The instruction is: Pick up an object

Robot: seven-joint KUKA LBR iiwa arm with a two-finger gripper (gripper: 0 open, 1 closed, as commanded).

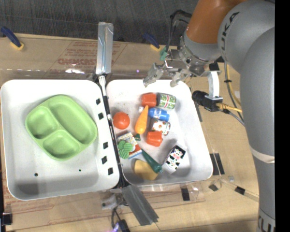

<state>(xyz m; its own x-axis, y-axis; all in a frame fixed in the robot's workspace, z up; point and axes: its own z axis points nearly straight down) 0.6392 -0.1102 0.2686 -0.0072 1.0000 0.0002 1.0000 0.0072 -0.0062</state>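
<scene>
A: Starting on the left, what sits there?

B: The left bin [14, 144] carries a green divided plate [61, 126], nothing to do with the picking so far.

A: And the right bin [195, 129]?

B: A heap of toy food lies there: a tomato [121, 120], a carrot [142, 121], a blue can [158, 113], a small cow-patterned carton [174, 158]. All rest on the bin floor.

A: So nothing is lifted?

B: Nothing. The claw [162, 76] hangs above the bin's far edge, fingers apart, with nothing between them. I judge the whole job remains: descend, close, lift.
</scene>
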